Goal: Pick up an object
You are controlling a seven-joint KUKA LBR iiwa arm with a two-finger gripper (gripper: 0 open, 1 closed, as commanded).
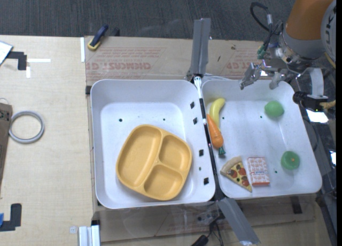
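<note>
You see two shallow white plastic bins (101,132) with smooth, faintly glossy walls. The yellow three-compartment plastic plate (154,162) looks matt. The bench's pale wood (48,186) is dull.

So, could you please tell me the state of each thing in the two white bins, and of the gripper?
Yellow three-compartment plastic plate: flat in left bin.
Yellow toy banana: lying, touching carrot.
Orange toy carrot: lying.
Toy pizza slice: flat.
Small red-and-white box: flat beside pizza.
Two green round toys: resting apart.
Gripper: open, above right bin, holding nothing.

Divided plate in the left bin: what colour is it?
Yellow-orange all over, with three compartments. The divided plate shows clearly in the camera view.
</note>
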